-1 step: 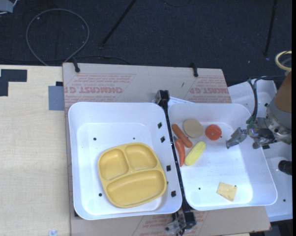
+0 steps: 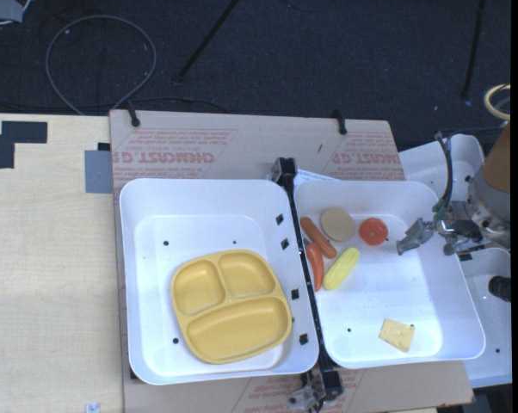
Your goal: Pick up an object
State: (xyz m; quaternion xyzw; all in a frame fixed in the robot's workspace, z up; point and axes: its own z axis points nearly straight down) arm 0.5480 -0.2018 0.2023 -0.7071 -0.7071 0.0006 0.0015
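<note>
Nearest my camera I have the front rims of 2 shallow white bins, the left bin (image 2: 147, 231) and the right bin (image 2: 448, 317), sitting side by side on the counter (image 2: 44, 256) with their inner walls touching.

In the left bin I count 1 thing: a yellow divided tray (image 2: 231, 305) with 3 compartments, lying flat toward the front.

In the right bin I count 6 things. 1 yellow cheese wedge (image 2: 397, 335) lies alone near the front, well apart from the rest. Toward the back left are 2 orange carrots, a longer carrot (image 2: 317, 237) angled along the wall and a shorter carrot (image 2: 315, 266) just in front of it, with 1 yellow corn cob (image 2: 341, 268) just beside them. Behind the corn sits 1 round tan disc (image 2: 337, 224), and next to that 1 red tomato (image 2: 373, 231).

My gripper (image 2: 424, 233) hangs over the right bin's right side, near the tomato but apart from it. Its 2 fingers look spread, with nothing between them.
</note>
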